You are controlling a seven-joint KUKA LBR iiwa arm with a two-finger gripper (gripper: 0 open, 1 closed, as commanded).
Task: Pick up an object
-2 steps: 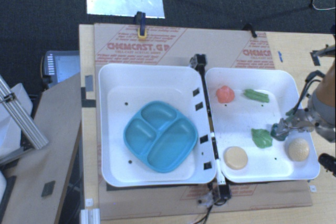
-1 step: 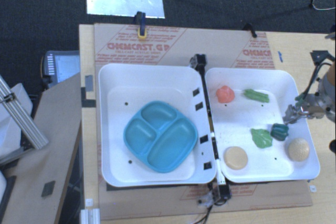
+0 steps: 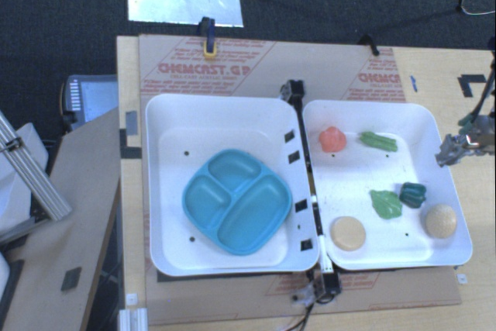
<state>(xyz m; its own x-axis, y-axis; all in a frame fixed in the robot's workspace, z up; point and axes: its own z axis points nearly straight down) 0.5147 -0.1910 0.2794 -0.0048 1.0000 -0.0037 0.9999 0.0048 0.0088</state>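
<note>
Camera view shows my gripper (image 3: 457, 145) at the right edge of the frame, just past the right bin (image 3: 372, 114). It holds nothing; I cannot tell how wide it is open. Toys lie low in that bin: a pink ball (image 3: 333, 139), two green bits, a tan ball (image 3: 441, 221). Round ones may roll away if I bump them, or I may hit the bin wall.

Glossy blue plastic tray (image 3: 236, 201)
</note>
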